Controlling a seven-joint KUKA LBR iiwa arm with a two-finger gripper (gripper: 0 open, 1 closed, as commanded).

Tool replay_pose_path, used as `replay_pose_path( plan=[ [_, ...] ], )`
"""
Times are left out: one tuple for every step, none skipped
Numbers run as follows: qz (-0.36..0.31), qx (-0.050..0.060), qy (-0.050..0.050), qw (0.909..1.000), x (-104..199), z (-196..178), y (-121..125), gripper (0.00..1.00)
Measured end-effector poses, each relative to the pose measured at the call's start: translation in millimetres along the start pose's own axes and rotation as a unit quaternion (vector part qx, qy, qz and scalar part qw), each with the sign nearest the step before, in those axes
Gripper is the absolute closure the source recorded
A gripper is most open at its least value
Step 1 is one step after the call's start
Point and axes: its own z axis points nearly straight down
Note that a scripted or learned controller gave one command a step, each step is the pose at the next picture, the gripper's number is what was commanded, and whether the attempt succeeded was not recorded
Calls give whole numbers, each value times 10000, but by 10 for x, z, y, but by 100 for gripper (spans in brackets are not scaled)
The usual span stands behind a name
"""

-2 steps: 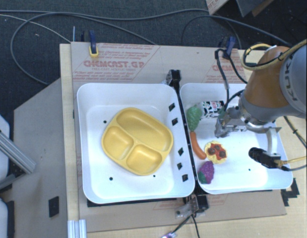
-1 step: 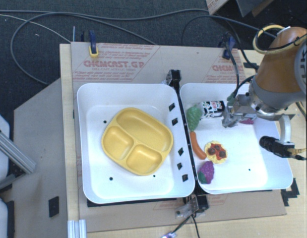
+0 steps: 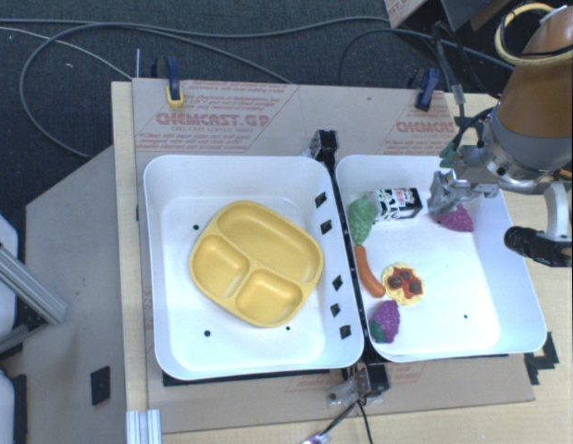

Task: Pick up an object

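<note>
The gripper (image 3: pixel 450 202) sits right over a purple grape bunch (image 3: pixel 456 218) in the right bin (image 3: pixel 522 289), near its far edge; whether it's spread or pinching, can't tell. The toy looks light, bumpy and probably slick plastic, so squeezing across its fat middle seems the safest bet.

Views: one, the camera view, fixed.
Position: above the bench (image 3: pixel 221 123), at a moderate height.
Facing: downward at a slant; the bench's far edge runs along the upper part of the frame, its near edge along the bottom.
Framing: both white bins fit whole, the left bin (image 3: pixel 166 248) in the centre-left, the right bin (image 3: pixel 490 285) in the centre-right.
Surround: dark floor with cables fills the top and left of the frame.
Arm entry: the arm (image 3: pixel 536 91) comes in at the upper right of the frame.
Closeness: near enough to tell small items in the bins apart.
</note>
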Motion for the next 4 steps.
replay_pose_path(
  plan=[
    [5, 13, 2, 10000, 1, -256, 11, 100],
    [-14, 43, 13, 10000, 589, -71, 167, 100],
    [-14, 49, 11, 10000, 1157, 89, 212, 100],
    [-11, 26, 8, 10000, 1603, 133, 372, 100]
  ],
)
